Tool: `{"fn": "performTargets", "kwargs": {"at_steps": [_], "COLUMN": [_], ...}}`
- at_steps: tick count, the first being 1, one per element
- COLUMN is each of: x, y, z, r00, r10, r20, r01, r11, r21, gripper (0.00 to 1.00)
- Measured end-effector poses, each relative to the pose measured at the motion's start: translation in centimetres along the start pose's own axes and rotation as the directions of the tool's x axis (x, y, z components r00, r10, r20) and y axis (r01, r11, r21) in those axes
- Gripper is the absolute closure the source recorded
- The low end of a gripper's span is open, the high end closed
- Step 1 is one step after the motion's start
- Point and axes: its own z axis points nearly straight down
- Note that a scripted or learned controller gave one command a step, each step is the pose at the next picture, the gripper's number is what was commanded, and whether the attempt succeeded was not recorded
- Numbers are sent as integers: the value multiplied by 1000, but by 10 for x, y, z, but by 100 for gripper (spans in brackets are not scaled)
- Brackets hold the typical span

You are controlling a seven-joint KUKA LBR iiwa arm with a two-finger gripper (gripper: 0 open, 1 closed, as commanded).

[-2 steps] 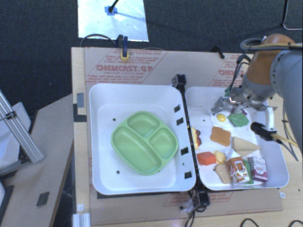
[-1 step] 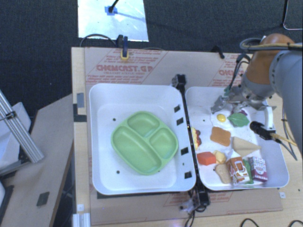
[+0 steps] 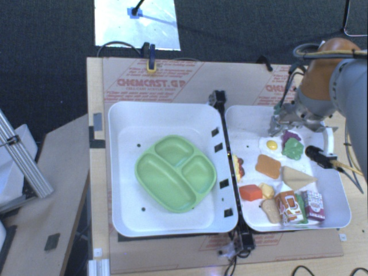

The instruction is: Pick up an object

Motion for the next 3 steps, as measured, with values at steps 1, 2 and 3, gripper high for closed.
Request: {"fn": "performTargets", "kwargs": {"at_steps": [1,2,3], "x": [3,1,1], "y": [9,22,23], "z": [-63,-119,-127], "r00": [1000,1000,1000], "r10": [2,3,3], "r20": [-1,0,-1], "r01": [-2,-3,-3], "r11": [1000,1000,1000], "r21": [-1,-1,4], "gripper": [100,100,100]}}
